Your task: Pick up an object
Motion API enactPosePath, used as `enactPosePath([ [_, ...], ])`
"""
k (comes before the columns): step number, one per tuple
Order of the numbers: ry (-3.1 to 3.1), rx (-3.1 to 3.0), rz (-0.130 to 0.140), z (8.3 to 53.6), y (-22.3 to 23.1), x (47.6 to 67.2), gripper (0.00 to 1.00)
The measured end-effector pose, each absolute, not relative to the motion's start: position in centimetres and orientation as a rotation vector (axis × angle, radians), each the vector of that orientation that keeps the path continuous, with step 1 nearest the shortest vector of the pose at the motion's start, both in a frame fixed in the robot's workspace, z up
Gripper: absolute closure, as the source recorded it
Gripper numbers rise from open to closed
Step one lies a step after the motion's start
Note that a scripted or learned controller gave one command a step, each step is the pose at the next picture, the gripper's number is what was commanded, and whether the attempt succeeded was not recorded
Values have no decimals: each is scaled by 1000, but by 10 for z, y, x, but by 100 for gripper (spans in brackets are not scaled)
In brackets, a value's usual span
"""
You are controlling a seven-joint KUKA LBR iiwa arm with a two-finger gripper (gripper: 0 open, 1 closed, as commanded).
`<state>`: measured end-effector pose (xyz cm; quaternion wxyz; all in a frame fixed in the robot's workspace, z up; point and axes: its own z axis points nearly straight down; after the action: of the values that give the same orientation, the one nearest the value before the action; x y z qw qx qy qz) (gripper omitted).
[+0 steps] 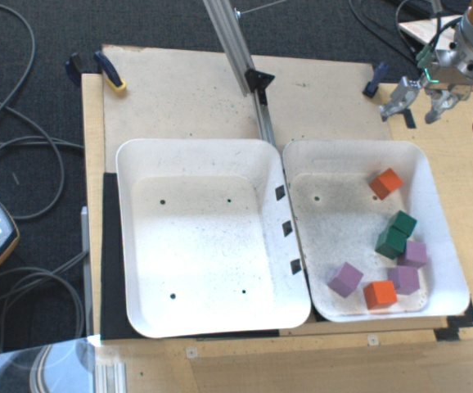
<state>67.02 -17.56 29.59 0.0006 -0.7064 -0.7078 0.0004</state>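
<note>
Hovering over the worktop [187, 97] past the right bin's [441, 219] far rim, gripper [417, 106] spread, nothing between fingers. Nearest target, the orange cube [385, 182], sits at its 7 o'clock. Green block [396, 234], purple cubes [408, 267], second orange cube [380, 294] cluster at 6 o'clock.

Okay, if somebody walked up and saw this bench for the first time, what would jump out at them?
Probably the bright blocks clustered in the right bin: an orange block up top, a green one below it, purple ones beside it. Then the open claw, hanging above the bench beyond that bin's far edge, holding nothing.
</note>
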Motion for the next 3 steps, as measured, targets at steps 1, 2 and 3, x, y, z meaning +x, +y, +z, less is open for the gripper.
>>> enactPosePath([
  [1,-2218,-2220,3,283,-159,629,0],
  [2,-2232,-2228,-9,499,-162,623,0],
  [3,-2232,-2224,-11,556,-131,573,0],
])
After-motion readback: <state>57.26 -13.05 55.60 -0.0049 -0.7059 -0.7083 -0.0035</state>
